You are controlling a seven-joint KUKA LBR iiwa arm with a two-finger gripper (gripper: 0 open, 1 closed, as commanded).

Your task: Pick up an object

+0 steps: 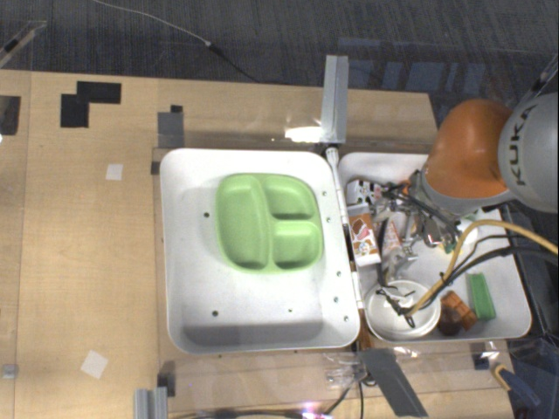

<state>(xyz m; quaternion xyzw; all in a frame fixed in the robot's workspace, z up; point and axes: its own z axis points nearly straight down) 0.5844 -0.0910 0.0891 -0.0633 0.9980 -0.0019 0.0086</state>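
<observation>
Two shallow white bins side by side on a wooden bench (pixel 79 260), in the middle and at the right of the frame

In the left bin (pixel 201 321): one light green tray (pixel 266 221) with three compartments, lying flat, a little above the centre of this bin, well apart from the bin walls

In the right bin (pixel 508 314): several small things, all candidates for picking. At the lower part, a round white bowl (pixel 402 314), close to the lower rim. Just right of the bowl, a small brown object (pixel 454 311) (shape too unclear to name), and beside it, further right, a green block (pixel 479 295), standing a bit tilted. At the left wall of the same bin, a small packet (pixel 362 236) with brown, red and white print, lying along the divider between the two bins

Reaches in from the right edge of the frame: the grey arm with its orange band (pixel 467 151), over the upper part of the right bin. Below the band, the gripper (pixel 403 250), low over the middle-left of the right bin, between the packet and the bowl, surrounded by thin wires and a yellow cable (pixel 454 256). Too cluttered there to tell whether the claw is apart or together, and nothing seen clearly clamped in it
</observation>
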